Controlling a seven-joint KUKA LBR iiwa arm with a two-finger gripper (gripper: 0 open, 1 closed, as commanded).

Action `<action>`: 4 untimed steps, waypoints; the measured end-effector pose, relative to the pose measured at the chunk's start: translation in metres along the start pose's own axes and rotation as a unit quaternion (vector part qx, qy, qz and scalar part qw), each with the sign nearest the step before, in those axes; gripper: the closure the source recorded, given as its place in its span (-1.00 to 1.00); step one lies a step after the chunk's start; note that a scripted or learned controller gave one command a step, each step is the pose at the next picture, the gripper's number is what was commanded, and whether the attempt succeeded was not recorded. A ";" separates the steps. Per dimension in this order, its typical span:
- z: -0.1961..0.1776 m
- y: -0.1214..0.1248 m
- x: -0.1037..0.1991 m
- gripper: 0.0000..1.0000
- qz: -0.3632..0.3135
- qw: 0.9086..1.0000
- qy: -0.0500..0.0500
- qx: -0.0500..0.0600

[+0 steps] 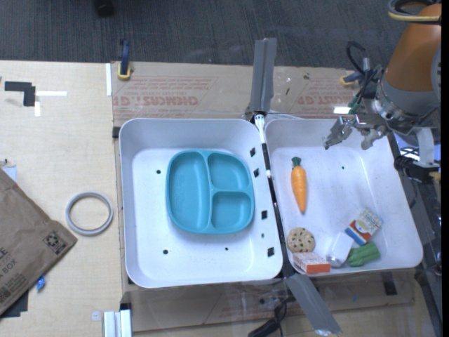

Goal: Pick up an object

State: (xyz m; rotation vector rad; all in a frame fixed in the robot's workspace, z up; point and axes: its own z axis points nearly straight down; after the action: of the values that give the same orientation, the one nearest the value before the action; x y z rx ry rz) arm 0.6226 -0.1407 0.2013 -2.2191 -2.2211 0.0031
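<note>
An orange toy carrot (299, 184) with a green top lies in the right bin (393, 181), near its left wall. A round cookie (300, 240) sits at the bin's front, beside a red and white packet (312, 263), a green toy (363, 255) and a small white, red and blue carton (363, 227). My gripper (349, 135) hangs over the bin's back right part, above its floor. Its two fingers stand apart with nothing between them. The carrot lies to the left and in front of the gripper.
The left bin (140, 188) holds a teal divided plate (210, 190). A roll of tape (89, 212) and a brown cardboard box (24, 244) lie on the bench to the left. A grey divider post (263, 72) rises behind the two bins.
</note>
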 end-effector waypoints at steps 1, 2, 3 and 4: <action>-0.008 0.000 0.000 1.00 -0.001 1.000 0.000 0.000; -0.008 0.000 0.000 -1.00 -0.001 1.000 0.000 0.001; -0.008 -0.014 0.048 -1.00 0.019 1.000 0.000 0.000; -0.008 -0.014 0.048 -1.00 0.019 1.000 0.000 0.000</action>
State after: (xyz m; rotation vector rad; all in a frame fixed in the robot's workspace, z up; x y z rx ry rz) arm 0.6082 -0.0925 0.2090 -2.2609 -2.1782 0.0038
